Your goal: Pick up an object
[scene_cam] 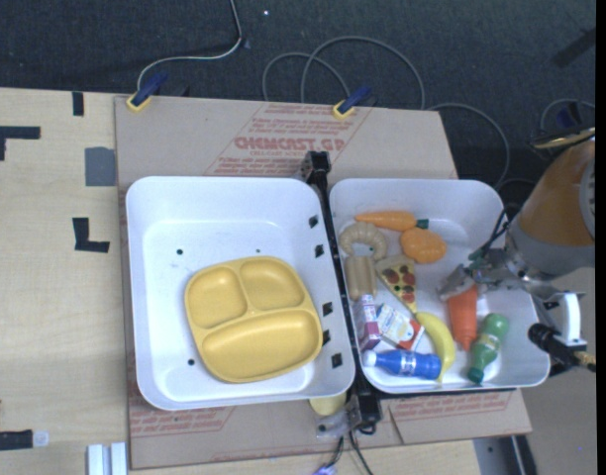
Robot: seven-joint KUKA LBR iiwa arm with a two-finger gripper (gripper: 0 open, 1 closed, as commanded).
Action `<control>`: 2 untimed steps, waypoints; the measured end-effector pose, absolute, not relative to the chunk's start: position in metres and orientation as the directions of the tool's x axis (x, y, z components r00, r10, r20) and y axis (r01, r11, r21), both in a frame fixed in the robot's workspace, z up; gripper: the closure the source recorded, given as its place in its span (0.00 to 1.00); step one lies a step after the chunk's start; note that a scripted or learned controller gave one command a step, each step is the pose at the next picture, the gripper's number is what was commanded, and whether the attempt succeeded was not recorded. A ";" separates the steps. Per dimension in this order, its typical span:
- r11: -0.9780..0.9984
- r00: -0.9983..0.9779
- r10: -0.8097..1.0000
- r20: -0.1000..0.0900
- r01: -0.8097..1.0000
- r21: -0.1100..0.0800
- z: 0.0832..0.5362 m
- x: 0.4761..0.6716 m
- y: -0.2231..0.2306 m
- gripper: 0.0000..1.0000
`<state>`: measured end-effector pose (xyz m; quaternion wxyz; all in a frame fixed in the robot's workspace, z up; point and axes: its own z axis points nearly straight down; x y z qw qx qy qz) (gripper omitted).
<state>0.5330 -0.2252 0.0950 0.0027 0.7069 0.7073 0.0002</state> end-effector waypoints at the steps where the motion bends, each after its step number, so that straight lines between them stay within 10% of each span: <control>1: 0.007 -0.007 1.000 -0.004 1.000 0.007 0.087 0.584 -0.144 1.00; 2: 0.011 -0.011 1.000 0.003 1.000 0.008 0.189 0.604 -0.055 1.00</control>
